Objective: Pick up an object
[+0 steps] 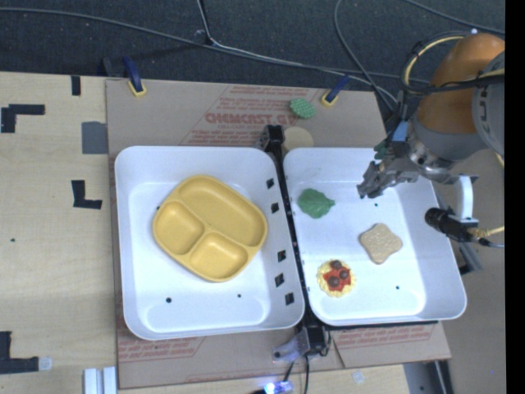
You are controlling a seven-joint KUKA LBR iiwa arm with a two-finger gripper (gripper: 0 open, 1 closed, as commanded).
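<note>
In the right bin lie three toy foods. A green leafy piece rests near its left wall, a tan slice of bread in the middle, and a small round pizza with red topping toward the front. My gripper hangs over the bin's back part, right of the green piece and above the bread. Nothing is visible between its dark fingers, and I cannot make out their spacing.
The left bin holds a yellow divided plate. A green toy lies on the cardboard behind the bins. Black clips run along the divider between the bins. Cables cross the dark floor behind the bench.
</note>
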